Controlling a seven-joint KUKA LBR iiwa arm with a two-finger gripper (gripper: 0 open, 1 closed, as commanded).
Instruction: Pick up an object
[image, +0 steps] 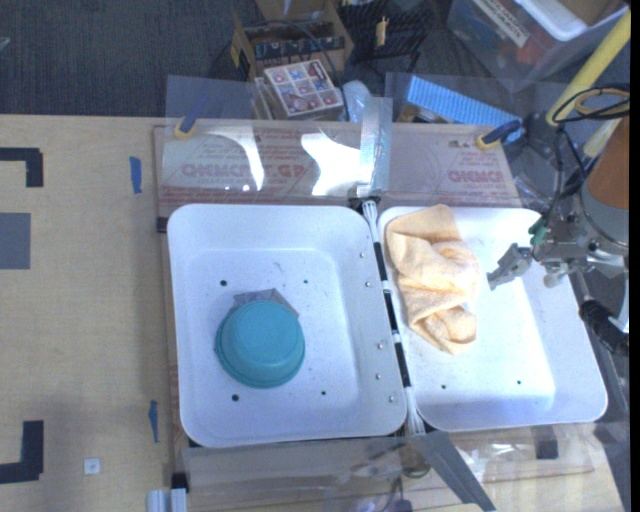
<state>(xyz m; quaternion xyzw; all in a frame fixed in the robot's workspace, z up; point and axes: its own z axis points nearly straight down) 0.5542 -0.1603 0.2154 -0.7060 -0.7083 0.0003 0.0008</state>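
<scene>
two shallow white bins sit side by side on the table (70, 330). in the left bin (200, 250) a teal bowl (261, 344) rests upside down, toward seven o'clock of the bin's floor, with a small grey scrap (262, 297) just beside its twelve o'clock rim. in the right bin (560, 380) a crumpled yellow cloth (435, 278) lies against the bin's nine o'clock wall, running from the top corner down toward the middle.

the gripper (510, 265) reaches in from three o'clock, over the upper part of the right bin, with the orange band of the arm (610, 170) at the view's edge. one dark finger (503, 268) points toward the cloth, its tip just beside the cloth's three o'clock edge; whether it touches the fabric is hard to say at this angle. nothing shows between the fingers, and i cannot tell whether they are spread or pressed together.
</scene>
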